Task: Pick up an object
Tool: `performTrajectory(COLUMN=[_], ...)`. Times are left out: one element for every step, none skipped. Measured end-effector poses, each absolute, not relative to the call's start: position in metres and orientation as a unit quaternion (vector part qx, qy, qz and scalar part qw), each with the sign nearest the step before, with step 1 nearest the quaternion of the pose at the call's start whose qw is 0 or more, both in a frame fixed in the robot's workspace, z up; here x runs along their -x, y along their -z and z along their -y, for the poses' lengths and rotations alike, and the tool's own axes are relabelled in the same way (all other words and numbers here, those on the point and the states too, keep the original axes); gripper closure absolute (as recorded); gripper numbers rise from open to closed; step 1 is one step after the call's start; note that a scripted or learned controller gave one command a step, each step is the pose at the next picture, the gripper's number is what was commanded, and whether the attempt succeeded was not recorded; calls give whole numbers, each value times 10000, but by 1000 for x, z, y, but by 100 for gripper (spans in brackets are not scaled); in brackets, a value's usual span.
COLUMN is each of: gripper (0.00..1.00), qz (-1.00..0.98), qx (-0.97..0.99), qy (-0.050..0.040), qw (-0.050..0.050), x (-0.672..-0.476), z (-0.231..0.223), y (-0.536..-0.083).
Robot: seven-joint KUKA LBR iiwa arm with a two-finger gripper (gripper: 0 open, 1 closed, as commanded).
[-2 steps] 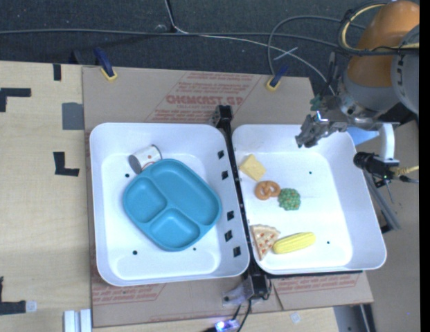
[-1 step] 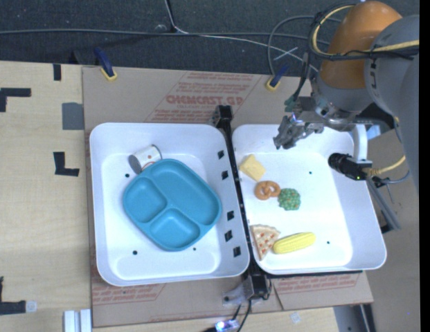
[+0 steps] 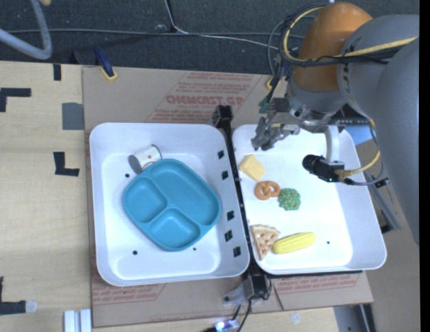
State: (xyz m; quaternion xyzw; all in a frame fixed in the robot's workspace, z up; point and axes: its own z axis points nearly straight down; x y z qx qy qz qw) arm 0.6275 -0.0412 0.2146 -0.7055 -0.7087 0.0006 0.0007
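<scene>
In the right bin lie a yellow cheese wedge, a pretzel, a green broccoli floret, a waffle-like slice and a corn cob. My gripper hangs over the bin's far left corner, just above and behind the cheese wedge. Nothing shows between its fingers. The arm's orange band rises behind it.
The left bin holds a blue divided plate and a small grey-and-white cup lying on its side. A black clip divider runs between the bins. Cables hang near the wrist.
</scene>
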Motion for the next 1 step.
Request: performTrajectory(gripper=[100], qz=[7097], qx=[7045], qy=[2], qw=[8], x=[-629], z=[-24], y=[-214])
